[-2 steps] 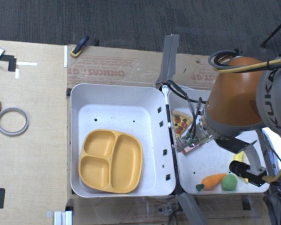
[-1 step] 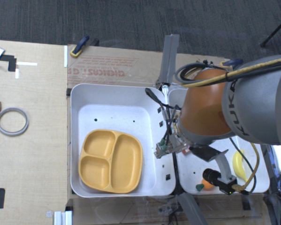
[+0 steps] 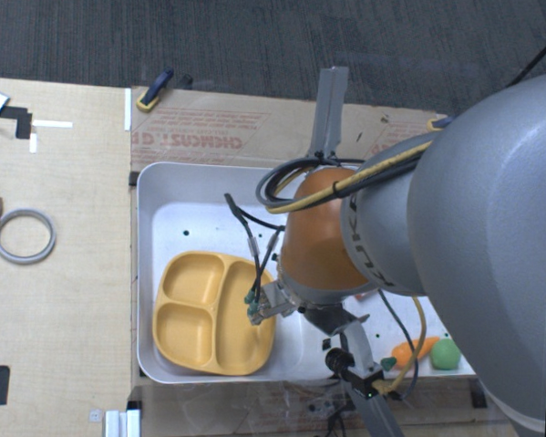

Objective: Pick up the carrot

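Overhead slanted view of a shallow white plastic bin [image 3: 151, 280] at centre frame, with the grey arm and its orange wrist band [image 3: 323, 229] reaching in from the right and covering much of the bin's middle and right. A yellow plastic plate with three compartments [image 3: 209, 315] lies in the lower left part of the bin. The small orange carrot with a green tip [image 3: 410, 350] lies at lower right of the frame, just beside a round green object [image 3: 446, 354], both near the bin's lower right corner and close under the arm's grey body. The gripper [image 3: 267, 306] appears at the plate's right rim, beneath the wrist; whether it is open or closed cannot be told, as cables and the wrist obscure it. No object is seen in it. The gripper stands well apart from the carrot, on the opposite side of the wrist. A grey tape ring [image 3: 24, 235] rests on the wooden bench [image 3: 57, 339] at left.

Judged step: approach, with the grasp not yet made. The next move calls for travel toward lower right, alignment over the carrot, and a descent that avoids the green neighbour.
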Tool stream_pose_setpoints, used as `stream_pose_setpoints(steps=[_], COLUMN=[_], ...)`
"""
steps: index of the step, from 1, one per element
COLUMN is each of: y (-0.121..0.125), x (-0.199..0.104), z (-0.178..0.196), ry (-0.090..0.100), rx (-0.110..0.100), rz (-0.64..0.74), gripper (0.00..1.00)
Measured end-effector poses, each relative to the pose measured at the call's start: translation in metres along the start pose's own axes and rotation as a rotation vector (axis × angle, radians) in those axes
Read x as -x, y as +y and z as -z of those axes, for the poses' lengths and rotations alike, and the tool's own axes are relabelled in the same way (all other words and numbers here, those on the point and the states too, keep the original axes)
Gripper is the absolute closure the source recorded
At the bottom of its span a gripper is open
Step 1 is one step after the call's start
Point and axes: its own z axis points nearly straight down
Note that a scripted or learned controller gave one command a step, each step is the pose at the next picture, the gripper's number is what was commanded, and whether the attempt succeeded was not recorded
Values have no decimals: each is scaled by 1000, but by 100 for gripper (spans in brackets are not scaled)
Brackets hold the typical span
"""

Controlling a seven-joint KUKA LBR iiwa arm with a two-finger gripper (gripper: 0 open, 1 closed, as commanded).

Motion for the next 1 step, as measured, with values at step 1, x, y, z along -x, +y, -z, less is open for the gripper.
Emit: stream_pose_setpoints(steps=[1], y=[-1], x=[2], z=[8], ry=[-1], rx=[-2], rz=[-7], gripper=[100])
